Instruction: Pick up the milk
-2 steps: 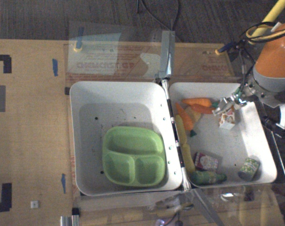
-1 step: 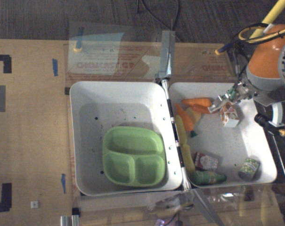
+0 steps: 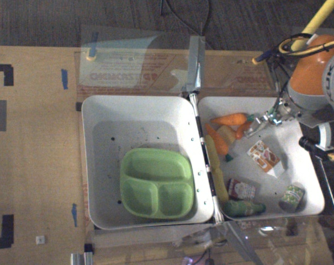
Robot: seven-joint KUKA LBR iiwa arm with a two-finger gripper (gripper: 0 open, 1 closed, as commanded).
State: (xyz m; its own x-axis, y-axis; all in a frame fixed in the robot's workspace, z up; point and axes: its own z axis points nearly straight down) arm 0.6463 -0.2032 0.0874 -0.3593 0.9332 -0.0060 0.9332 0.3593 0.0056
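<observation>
Arm [image 3: 316,76]: in from the right, wrist hanging over the far end of the right-hand bin [image 3: 313,203].
Jaws: low by the far wall; open or closed, cannot tell from this angle, and nothing seen gripped.
Milk carton [image 3: 264,158]: judged to be the white one with the printed face, lying flat and skewed, a short way from the jaws toward the near rim, apart from them, not yet picked.
Carrot [image 3: 229,119]: just beside the jaws, on the side away from the arm, far closer than the milk.
Risk one: closing here and catching the carrot, or air, because the jaws sit off the target.
Red carton [image 3: 241,189]: beyond the milk from the jaws, near the divider; similar boxy look.
Risk two: wrong pick, going for the red carton as the milk.
Risk three: flat carton, broad face up; jaws probably sliding off the top or pushing it along the floor unless turned to its narrow sides.
Can [image 3: 292,196]: well beyond the milk from the jaws; a shoved carton could knock it.
Green tray [image 3: 155,182]: far from the jaws in the other bin, no trouble.
</observation>
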